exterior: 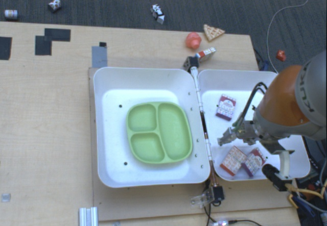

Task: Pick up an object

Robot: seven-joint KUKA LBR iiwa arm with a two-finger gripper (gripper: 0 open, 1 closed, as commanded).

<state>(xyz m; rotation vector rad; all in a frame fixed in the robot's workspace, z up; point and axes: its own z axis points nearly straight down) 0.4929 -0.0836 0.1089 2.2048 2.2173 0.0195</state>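
**Hovering over the right bin, picking a target**

Reaching in from the right, the arm (286, 102) is hanging low over the right bin (214, 84). We are seeing the gripper (236, 135) near the bin's middle, but we cannot tell its state from this slant, and we are seeing nothing held in it.

Candidates for the pick are all lying in that bin. A small maroon-and-white packet (226, 106) is sitting apart, toward the far side. Two more are lying just beside each other near the front: a red-and-white packet (233, 160) and a darker packet (254, 162). The gripper is hanging between the far packet and this front pair, nearer the pair.

The left bin (102, 133) is carrying a green divided plate (159, 133), well apart from the arm.

We are judging the step as the approach before a grasp. To do it well, we are favouring one packet only: centring over it, aligning across its narrow side, and descending straight so the neighbour is not getting nudged or pinched along with it.
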